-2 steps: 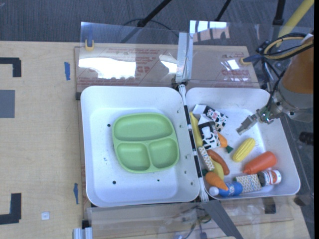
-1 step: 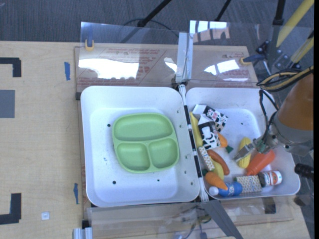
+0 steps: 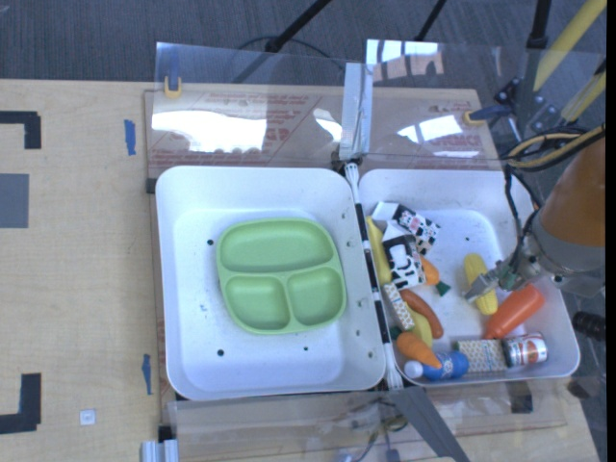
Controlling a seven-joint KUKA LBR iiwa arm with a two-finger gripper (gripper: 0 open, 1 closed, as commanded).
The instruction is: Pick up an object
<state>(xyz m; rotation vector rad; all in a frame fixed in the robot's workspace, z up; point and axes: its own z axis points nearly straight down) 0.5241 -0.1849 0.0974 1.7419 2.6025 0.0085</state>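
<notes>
A pale wooden bench (image 3: 77, 287) is seen from above, bearing two shallow white bins side by side behind a low clear screen, the left bin (image 3: 183, 258) taken up by a green divided plate (image 3: 280, 275). In the right bin (image 3: 563, 349) the gripper (image 3: 502, 279) is lowered over the toys, reached in from the right edge under the grey wrist and its orange band (image 3: 582, 200); whether it is spread or closed cannot be told, as the tip is small and blurred against the clutter. Directly beneath and just to the left of the tip a yellow banana-like toy (image 3: 478, 279) is found, touching or nearly touching it, its long axis running roughly from far to near. Just to the near right of the tip an orange carrot-shaped piece (image 3: 515, 311) lies slanted, with a small can (image 3: 525, 351) nearer still. Further left a black-and-white cow toy (image 3: 404, 258) is set (well apart from the tip). The yellow toy is judged the likeliest target, so a short descent would probably be called for rather than any sideways travel.
</notes>
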